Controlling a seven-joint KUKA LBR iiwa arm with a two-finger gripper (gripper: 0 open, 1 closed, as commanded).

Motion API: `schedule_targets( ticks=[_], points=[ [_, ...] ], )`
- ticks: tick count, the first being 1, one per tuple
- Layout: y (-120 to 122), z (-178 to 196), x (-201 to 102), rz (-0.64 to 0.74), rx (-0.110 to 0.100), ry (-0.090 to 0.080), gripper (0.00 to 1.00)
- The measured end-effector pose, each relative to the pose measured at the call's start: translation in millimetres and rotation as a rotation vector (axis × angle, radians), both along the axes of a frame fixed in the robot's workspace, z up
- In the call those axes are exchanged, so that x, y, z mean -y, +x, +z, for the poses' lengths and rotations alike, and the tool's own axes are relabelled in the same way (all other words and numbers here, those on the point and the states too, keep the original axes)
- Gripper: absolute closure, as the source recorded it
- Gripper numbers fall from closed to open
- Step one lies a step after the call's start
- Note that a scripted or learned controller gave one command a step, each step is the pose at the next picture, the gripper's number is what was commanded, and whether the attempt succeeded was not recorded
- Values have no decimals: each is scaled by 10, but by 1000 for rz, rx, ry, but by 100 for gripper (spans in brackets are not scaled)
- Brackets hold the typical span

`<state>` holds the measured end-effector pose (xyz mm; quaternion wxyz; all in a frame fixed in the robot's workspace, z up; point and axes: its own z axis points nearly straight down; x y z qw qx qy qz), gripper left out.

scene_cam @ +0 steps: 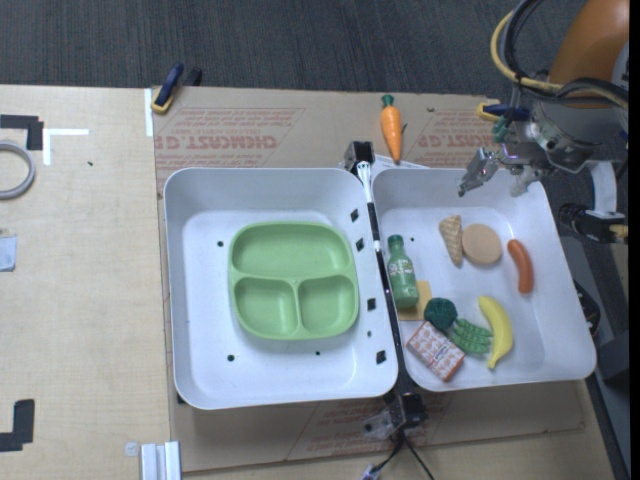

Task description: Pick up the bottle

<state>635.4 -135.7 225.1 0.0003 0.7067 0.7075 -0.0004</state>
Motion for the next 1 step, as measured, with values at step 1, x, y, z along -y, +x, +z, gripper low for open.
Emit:
schedule_targets(
  ticks=[1],
  points=[
    [4, 97, 5, 2, 1, -1, 100]
  ],
)
